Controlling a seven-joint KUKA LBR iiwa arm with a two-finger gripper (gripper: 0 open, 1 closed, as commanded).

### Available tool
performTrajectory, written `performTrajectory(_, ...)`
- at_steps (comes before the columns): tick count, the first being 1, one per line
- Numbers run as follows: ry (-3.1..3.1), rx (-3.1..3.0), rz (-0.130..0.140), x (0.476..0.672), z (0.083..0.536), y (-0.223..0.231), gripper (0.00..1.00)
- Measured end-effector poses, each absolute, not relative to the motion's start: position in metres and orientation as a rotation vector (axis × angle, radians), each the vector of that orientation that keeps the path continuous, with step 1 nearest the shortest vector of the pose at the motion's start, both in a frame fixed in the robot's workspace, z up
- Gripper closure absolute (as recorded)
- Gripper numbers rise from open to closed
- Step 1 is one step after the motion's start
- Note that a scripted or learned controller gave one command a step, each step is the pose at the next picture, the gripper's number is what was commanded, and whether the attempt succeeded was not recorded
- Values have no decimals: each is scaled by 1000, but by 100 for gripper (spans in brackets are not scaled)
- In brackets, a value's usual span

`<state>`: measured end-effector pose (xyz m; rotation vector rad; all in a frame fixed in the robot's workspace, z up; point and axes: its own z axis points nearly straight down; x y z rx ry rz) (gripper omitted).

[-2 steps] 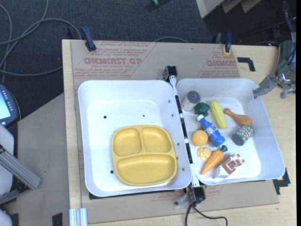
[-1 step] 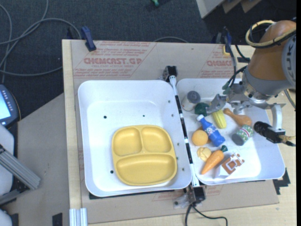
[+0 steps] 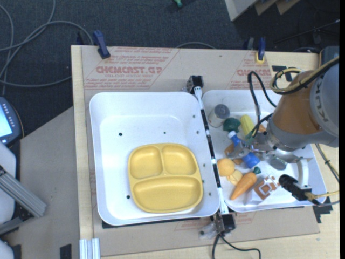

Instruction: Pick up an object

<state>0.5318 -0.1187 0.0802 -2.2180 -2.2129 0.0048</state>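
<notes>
In the camera view, the arm (image 3: 302,109) reaches in from the right and is low over the right bin (image 3: 318,171). Its hand (image 3: 256,145) sits among the small things heaped at the bin's middle. From this angle the wrist covers the hand, so it cannot be told whether it is spread or pressed together, and nothing can be seen pinched in it.

The nearest thing is a blue piece (image 3: 251,159), just below and beside the hand. An orange carrot (image 3: 243,184) and a brown-and-white block (image 3: 265,188) lie nearer the front rim. A green piece (image 3: 232,124), a yellow piece (image 3: 246,124) and a grey disc (image 3: 221,111) lie toward the back.

The step in hand looks like the reach down onto one object, most likely the blue piece, with the grasp not yet shown. The next move probably calls for closing on a single item and lifting straight up, because its neighbours touch or nearly touch it.

Room is tight. The pile crowds the wall shared with the left bin (image 3: 99,144), and the right rim runs close under the arm. Only the upward direction is free. The left bin holds a yellow tray (image 3: 164,177) with bare white floor around it, and the tabletop (image 3: 81,80) borders both bins.
</notes>
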Motion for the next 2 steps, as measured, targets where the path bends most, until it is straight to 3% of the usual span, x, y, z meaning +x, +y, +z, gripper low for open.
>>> performTrajectory(1, -2222, -2223, -4, 536, 96, -119, 100)
performTrajectory(2, -2240, -2214, -18, 583, 191, -33, 100)
